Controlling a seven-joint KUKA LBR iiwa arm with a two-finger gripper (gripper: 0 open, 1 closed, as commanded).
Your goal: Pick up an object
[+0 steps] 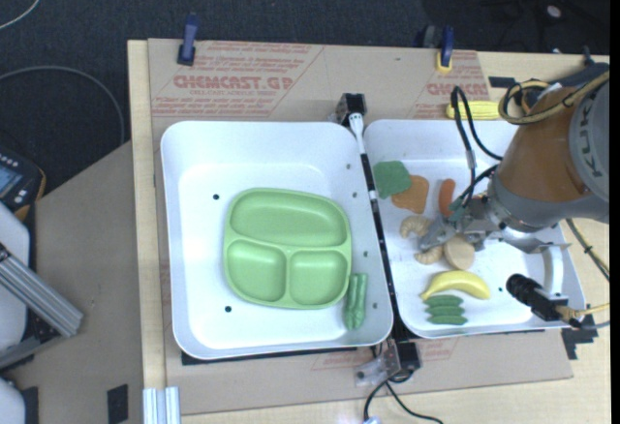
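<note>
In the right bin point(542, 311) lie several toy foods: a green leafy piece point(391, 178), an orange piece point(417, 194), a red-orange sausage point(446, 196), a tan lump point(414, 227), a beige round piece point(459, 257), a yellow banana point(456, 286) and a green pea pod point(446, 309). My gripper point(448, 236) hangs low over the middle of this bin, right by the tan and beige pieces. Nothing shows between its fingers. The arm's orange band point(542, 161) rises to the right.
The left bin point(194, 170) holds a green divided tray point(287, 247) and a green pod point(355, 300) by its right wall. A black divider clip point(353, 107) sits between the bins at the back. Cables point(484, 112) trail over the back right.
</note>
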